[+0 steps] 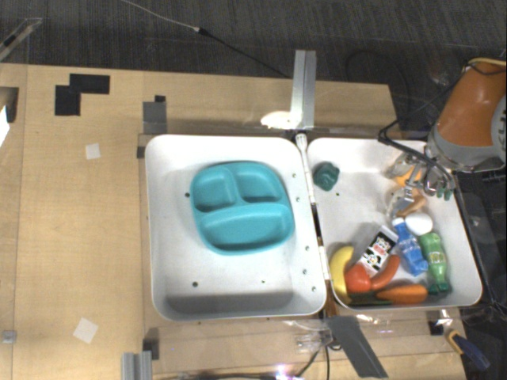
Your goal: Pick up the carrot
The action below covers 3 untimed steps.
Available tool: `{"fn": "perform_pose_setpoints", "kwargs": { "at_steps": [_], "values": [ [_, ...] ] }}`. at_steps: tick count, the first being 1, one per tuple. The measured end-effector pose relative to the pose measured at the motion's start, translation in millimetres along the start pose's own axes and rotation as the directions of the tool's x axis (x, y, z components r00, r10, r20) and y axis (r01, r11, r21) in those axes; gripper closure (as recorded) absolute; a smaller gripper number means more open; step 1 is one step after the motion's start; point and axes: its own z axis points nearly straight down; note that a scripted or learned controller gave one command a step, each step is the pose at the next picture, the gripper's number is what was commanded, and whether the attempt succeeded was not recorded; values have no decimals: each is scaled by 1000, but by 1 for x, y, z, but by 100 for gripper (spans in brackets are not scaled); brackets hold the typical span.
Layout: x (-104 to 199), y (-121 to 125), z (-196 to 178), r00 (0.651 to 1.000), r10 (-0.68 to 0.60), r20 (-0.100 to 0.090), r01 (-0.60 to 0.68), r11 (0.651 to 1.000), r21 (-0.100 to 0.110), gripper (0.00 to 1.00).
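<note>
Hovering well behind the carrot (404, 294), the gripper (412, 187) must descend; whether its jaws are spread I cannot tell.

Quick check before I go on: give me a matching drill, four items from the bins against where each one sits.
Items:
1. carrot
2. teal divided plate
3. small teal object
4. banana

Places:
A. middle of the left bin
B. right bin's near edge, lying flat among the pile
C. right bin's far left corner, alone
D. right bin's left wall, beside the red item

Pairs: 1-B, 2-A, 3-C, 4-D

The gripper is at the right bin's far right side, away from the carrot.
</note>
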Motion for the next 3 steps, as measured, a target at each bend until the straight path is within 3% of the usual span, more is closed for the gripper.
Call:
{"fn": "perform_pose_setpoints", "kwargs": {
  "at_steps": [1,2,3],
  "values": [
    [-15,3,0,958,288,1,-288,958,1,0],
    [-13,3,0,774,633,1,-633,774,1,0],
    [12,27,1,603,798,-2,-798,603,4,0]
  ]
}}
